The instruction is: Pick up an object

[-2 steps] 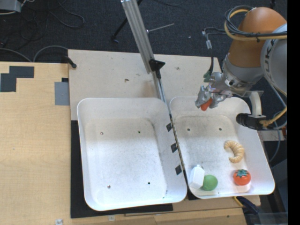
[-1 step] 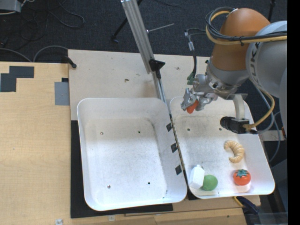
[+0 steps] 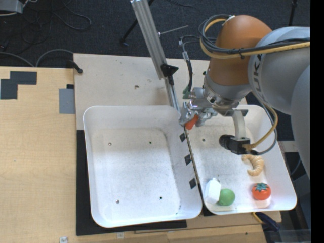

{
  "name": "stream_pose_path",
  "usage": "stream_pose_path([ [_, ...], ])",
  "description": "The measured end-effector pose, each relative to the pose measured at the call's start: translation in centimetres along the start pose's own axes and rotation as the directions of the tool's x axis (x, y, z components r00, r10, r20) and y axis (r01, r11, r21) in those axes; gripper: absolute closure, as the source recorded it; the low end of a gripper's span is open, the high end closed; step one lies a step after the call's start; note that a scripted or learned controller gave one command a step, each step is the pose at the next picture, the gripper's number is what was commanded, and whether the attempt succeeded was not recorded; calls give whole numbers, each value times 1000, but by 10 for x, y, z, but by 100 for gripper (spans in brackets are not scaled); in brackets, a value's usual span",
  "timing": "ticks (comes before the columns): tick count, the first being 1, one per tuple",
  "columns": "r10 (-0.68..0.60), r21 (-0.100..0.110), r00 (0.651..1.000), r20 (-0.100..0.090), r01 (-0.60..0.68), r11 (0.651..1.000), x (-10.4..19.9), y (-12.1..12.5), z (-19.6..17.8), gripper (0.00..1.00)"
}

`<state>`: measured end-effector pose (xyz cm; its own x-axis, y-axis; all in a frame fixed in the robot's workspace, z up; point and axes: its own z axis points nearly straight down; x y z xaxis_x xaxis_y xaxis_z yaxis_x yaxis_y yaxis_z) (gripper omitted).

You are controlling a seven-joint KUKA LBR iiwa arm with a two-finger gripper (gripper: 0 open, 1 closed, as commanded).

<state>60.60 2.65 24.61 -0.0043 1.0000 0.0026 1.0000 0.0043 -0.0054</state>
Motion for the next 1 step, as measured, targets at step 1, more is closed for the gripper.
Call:
stream_pose_path([
  [1, 1, 2, 1000, 2, -1, 1000, 41, -22, 20, 100],
])
